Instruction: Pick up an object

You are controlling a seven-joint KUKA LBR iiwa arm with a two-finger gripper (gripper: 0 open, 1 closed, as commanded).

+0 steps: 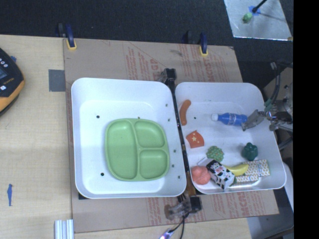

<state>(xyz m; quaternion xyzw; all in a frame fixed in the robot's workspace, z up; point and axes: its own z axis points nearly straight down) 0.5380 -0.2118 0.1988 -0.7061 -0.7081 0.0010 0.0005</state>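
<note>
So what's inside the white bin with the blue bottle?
The right bin holds the blue bottle, a sausage, a red-orange piece, green toys, a pink ball, a cow-spotted block and a banana. The block partly hides what lies under it.

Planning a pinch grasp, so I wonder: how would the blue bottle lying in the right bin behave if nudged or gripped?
The blue bottle lies on its side, so it would probably roll if nudged. Its rounded body looks smooth, so fingers may slip. It appears small, likely light.

Open floor above blue bottle (pixel 231 118)
</note>
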